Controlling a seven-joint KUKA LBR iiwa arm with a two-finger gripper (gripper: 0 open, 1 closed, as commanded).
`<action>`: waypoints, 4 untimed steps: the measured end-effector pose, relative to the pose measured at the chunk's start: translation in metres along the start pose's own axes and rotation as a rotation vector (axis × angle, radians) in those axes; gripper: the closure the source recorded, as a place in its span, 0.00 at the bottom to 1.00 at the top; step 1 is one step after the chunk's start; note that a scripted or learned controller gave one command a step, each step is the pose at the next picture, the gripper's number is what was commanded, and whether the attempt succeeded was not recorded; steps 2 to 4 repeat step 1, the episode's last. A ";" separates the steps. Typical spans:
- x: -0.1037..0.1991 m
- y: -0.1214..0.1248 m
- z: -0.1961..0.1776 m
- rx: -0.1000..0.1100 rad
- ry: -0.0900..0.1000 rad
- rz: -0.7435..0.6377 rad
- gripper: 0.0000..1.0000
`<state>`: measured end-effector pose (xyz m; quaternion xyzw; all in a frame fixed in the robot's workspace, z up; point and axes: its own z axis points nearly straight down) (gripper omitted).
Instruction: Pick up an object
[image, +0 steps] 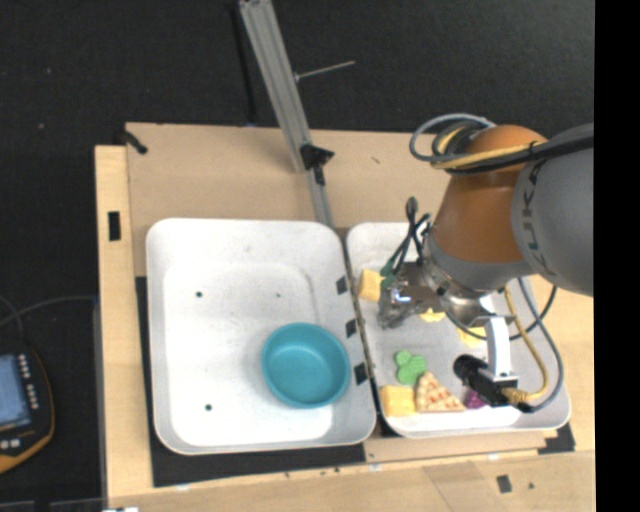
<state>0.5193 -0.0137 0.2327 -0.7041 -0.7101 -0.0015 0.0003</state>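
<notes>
Pizza slice (436, 393): orange triangle, dotted, lying flat.

The left bin (200, 260) lies mostly open around a blue bowl (305, 363). The arm (500, 210) overhangs the toy-crowded right bin (545, 415).

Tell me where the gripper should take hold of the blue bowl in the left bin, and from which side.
Probably the rim. The blue bowl sits upright and open, alone in the left bin, so coming straight down with one finger inside and one outside the wall looks best. The rim on the side away from the right bin has bare floor around it; the opposite side sits close to the bin wall.
</notes>
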 end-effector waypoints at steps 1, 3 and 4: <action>0.055 0.000 -0.014 -0.001 0.000 -0.001 1.00; 0.055 0.000 -0.014 -0.001 0.000 -0.001 1.00; 0.055 0.000 -0.014 -0.001 0.000 -0.001 1.00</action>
